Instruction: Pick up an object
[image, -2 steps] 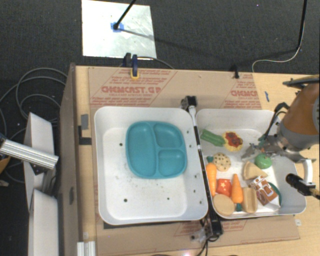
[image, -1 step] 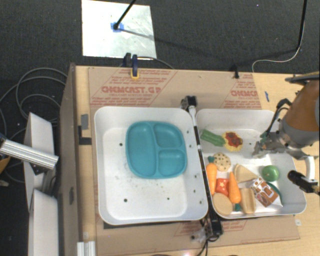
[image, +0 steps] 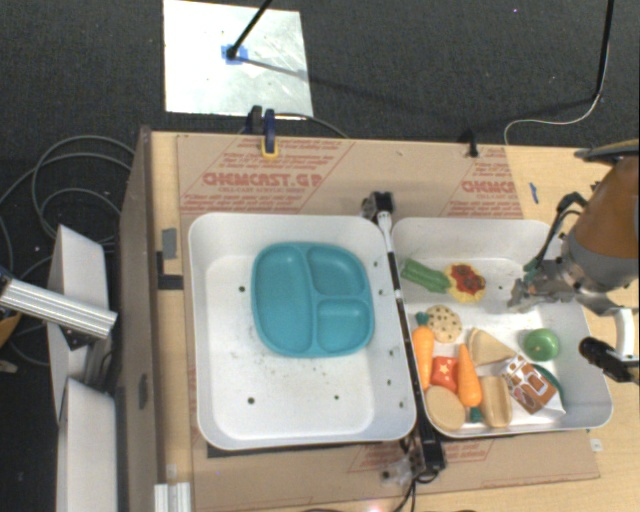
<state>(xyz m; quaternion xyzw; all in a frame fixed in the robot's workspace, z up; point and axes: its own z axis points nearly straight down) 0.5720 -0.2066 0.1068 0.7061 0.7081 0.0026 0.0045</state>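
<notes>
Gripper (image: 528, 290): low over the right bin (image: 600, 395), jaw state cannot be told.
Apple (image: 541, 344): just below jaws, likeliest pick.
Plate (image: 311, 300): far left, unused.

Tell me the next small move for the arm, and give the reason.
Probably lower the end effector toward the green round object just below it in the view. It sits over the right bin near its right wall with nothing seen between its tips, and that green piece lies apart from the crowded carrots and bread pieces, so it looks the easiest target.
</notes>
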